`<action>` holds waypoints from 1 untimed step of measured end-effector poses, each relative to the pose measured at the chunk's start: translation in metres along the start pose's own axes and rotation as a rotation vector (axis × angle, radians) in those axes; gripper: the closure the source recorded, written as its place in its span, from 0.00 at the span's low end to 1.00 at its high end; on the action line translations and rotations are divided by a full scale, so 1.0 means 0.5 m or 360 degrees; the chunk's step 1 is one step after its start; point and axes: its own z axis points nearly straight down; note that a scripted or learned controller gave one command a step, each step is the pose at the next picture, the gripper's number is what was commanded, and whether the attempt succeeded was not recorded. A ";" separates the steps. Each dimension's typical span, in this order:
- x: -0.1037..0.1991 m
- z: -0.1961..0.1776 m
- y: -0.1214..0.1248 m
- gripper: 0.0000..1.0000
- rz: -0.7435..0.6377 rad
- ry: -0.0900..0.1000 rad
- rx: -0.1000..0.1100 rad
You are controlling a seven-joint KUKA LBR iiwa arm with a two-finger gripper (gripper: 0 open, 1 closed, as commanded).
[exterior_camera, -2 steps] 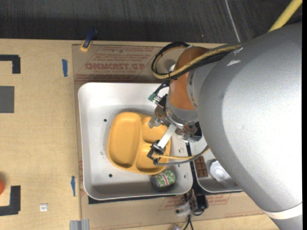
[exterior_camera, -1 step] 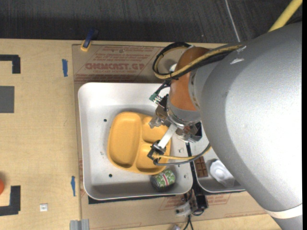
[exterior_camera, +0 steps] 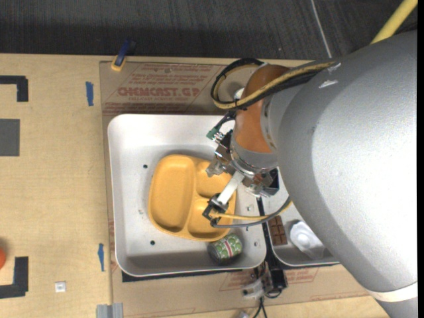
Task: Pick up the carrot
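Hovering above the yellow two-well plastic dish (exterior_camera: 173, 194) in a shallow white bin (exterior_camera: 126, 177) was the gripper (exterior_camera: 225, 176) | pincer width: I could not tell | carrot: I judged it hidden under the wrist | next: centre on it, clear of the green patterned ball (exterior_camera: 226, 248).

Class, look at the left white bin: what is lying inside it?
A yellow two-part dish and a green patterned round item lie in the left bin. The arm covers the bin's right side; anything there is hidden.
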 end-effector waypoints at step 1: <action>0.000 0.001 -0.001 0.00 -0.0034 0.0000 0.0001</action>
